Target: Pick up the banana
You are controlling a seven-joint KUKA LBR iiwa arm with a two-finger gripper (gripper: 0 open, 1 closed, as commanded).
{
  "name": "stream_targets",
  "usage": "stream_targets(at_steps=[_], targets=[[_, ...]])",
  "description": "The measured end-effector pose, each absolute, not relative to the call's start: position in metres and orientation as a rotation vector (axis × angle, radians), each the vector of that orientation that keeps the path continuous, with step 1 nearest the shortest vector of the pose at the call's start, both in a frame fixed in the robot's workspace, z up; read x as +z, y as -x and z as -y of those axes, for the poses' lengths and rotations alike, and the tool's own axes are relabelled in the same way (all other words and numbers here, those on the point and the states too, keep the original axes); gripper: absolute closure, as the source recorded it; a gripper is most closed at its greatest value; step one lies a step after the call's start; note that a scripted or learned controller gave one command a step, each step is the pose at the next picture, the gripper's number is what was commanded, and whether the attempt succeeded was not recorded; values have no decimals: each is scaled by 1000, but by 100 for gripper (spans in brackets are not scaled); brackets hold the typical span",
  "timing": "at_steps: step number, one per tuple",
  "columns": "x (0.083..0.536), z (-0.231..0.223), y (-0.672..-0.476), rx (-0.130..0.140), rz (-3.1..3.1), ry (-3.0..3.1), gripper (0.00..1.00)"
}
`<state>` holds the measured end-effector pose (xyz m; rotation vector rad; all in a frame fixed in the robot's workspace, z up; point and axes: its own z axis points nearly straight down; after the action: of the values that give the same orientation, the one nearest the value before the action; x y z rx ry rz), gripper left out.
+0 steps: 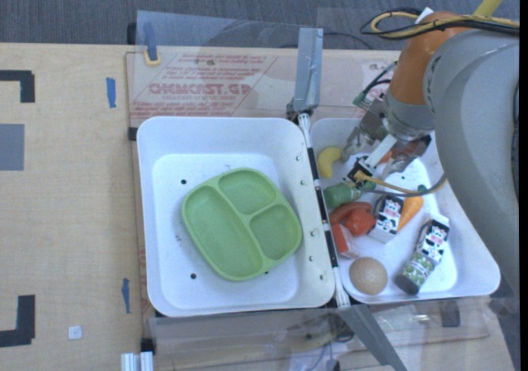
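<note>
While the gripper (369, 170), grip unclear, hovers near one banana (329, 160), two cartons (386, 218) lie nearby.

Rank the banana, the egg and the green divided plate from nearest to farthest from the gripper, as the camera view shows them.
1. The banana: in the right bin, just to the image-left of the gripper.
2. The egg: same bin, toward its front edge, well below the gripper in the image.
3. The green divided plate: in the left bin, across the divider.

Pale wooden bench (66, 221), two white bins (157, 163) side by side, perhaps blue tape marks (110, 91)
</note>
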<state>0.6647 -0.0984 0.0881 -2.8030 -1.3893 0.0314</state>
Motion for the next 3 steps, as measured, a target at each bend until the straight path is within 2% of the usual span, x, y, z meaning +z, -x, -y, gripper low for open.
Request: stream_targets(at_steps=[1,2,3], targets=[[88,98,-665,31,1389,2803,0],[119,120,-659,8,1087,2945,0],[92,101,-658,11,1264,2878,0]])
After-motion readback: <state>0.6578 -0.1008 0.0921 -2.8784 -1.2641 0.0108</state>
